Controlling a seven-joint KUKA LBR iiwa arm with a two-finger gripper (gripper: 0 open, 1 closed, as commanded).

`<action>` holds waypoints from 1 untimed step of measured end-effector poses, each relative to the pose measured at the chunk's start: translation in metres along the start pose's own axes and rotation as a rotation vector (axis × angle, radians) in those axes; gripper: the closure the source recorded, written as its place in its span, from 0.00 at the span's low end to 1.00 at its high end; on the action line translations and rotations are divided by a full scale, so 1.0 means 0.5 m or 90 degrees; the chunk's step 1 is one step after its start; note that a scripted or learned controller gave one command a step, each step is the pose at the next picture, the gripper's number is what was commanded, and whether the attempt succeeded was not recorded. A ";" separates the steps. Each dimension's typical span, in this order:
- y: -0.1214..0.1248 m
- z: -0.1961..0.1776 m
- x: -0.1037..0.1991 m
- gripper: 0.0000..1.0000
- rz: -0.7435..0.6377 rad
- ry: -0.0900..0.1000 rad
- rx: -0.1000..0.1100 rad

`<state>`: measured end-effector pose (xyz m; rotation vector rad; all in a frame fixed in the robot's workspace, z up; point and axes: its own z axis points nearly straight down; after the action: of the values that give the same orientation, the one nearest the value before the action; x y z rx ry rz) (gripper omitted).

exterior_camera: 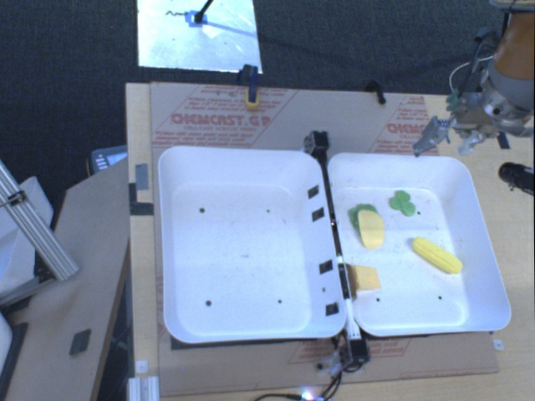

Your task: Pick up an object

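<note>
Two white bins sit side by side on tabletop (pixel 209 111). Left bin (pixel 242 241) shows bare floor with a few dark dots. Right bin (pixel 418 245) holds the objects: yellow corn cob (pixel 437 256) lying at a slant toward right side; pale yellow piece (pixel 371 229) left of center, overlapping a green piece (pixel 359 215) behind it; small green leafy item (pixel 402 202) toward far wall; tan-yellow block (pixel 364 278) at left wall near the divider. All objects rest on bin floor, apart from the tool. Arm enters at upper right, orange band at top edge. Tool (pixel 434 136) hangs above far right corner of right bin, outside or just over the rim, nothing between its fingers; spread or pressed together, cannot tell, too small and blurred. Silver sheet (pixel 196 23) lies on dark floor beyond tabletop.
</note>
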<state>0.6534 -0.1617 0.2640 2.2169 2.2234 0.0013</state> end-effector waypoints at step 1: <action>-0.081 0.258 -0.012 0.00 0.002 0.002 0.008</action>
<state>0.6133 -0.1678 0.1352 2.2281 2.2282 -0.0094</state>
